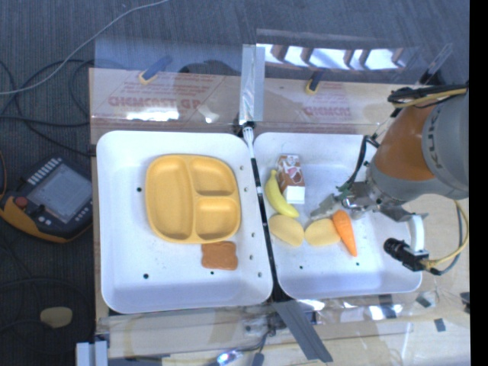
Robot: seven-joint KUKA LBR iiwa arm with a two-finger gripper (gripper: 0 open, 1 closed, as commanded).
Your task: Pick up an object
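My end effector [341,202] hangs low over the right shallow white bin [335,280], near the middle of that bin toward its right wall, and from this slanted view I cannot tell how it is set, since the metal parts blur together beneath my orange-banded wrist. Just under and beside it lies the small orange plastic carrot [345,232], tilted with its thick end up near me and its tip pointing toward the bin's front edge. Touching the carrot on its left is a pale yellow rounded potato-like toy [322,233], and next to that another similar yellow lump [286,229], then a curved yellow plastic banana [276,194] along the bin's left wall, with a small brown-and-white packaged item [290,178] behind it toward the back edge. I judge the carrot the nearest candidate: it looks light, stiff and smooth, likely hollow plastic, so it may slip or roll if pinched near the tapered tip. I would take it across the thick upper half, closing across its narrow width, and keeping off the potato pressed against it. The left white bin [122,235] carries a yellow compartmented plastic tray [192,197] and a brown toast-like piece [219,256] near its front edge, well apart from me.
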